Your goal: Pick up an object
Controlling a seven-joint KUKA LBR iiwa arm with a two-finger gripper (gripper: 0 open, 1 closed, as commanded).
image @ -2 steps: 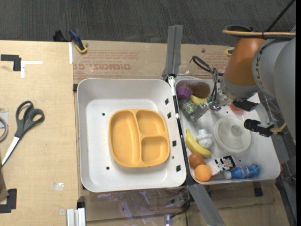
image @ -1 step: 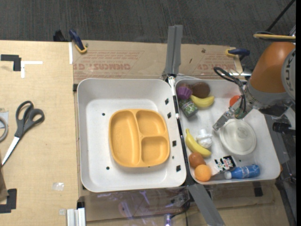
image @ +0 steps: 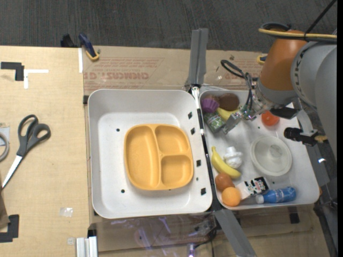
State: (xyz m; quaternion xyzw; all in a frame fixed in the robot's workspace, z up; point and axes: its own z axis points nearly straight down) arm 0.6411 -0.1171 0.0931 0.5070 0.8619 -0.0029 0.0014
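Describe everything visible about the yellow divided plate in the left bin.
The yellow divided plate looks like matte moulded plastic, a rounded rectangle with raised rims. Ridges split it into three compartments: one long section along its left side and two smaller ones stacked on its right. It lies flat and upright on the floor of the left bin, roughly centred and turned slightly askew to the bin walls. Nothing sits in its compartments, and nothing touches it except the bin floor beneath.
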